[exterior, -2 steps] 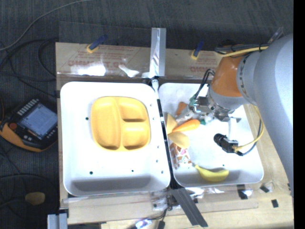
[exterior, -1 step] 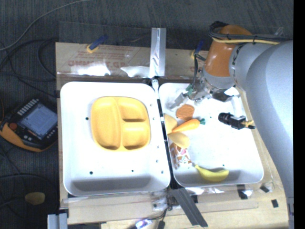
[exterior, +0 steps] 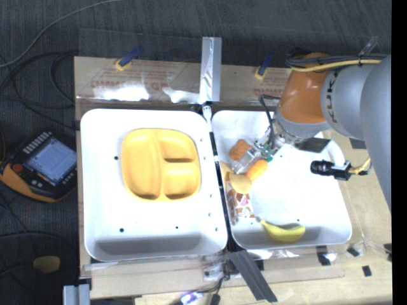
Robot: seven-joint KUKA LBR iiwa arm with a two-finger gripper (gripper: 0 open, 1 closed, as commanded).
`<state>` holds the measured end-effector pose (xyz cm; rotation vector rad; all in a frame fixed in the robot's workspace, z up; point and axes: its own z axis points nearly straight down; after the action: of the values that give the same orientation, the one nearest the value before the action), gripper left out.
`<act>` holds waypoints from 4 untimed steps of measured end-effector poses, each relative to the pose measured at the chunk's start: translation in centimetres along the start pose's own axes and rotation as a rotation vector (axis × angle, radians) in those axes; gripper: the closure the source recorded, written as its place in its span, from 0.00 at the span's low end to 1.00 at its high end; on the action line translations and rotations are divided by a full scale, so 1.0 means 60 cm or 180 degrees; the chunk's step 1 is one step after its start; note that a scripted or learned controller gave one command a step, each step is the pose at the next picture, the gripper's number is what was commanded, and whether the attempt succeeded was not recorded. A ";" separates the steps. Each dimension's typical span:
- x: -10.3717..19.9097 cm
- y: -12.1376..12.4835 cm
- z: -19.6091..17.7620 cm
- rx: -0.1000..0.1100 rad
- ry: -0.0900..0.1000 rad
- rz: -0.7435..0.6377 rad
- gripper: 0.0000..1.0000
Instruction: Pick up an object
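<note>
Gripper (exterior: 249,164) low in right bin (exterior: 318,227), near its left wall; can't tell its state. Orange item (exterior: 257,169) right at the gripper tip, touching or just beside, grasp unclear. Brown round item (exterior: 240,150) just up-left of it, pale item (exterior: 238,182) just below. Banana (exterior: 283,231) near the bin's front edge, well apart. Left bin (exterior: 102,234) holds a yellow divided tray (exterior: 161,164).

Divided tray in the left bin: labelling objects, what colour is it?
Yellow; the divided tray shows plainly in the camera view.
</note>
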<state>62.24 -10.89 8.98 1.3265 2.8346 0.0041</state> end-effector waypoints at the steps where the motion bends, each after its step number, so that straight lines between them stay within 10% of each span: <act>1: -0.002 0.004 -0.020 -0.0028 -0.0012 0.0004 1.00; 2: -0.002 0.004 -0.020 -0.0027 -0.0011 0.0003 0.00; 4: 0.041 -0.102 -0.002 -0.0016 -0.0006 0.0743 0.00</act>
<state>55.95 -12.90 9.03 1.6459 2.6580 0.0123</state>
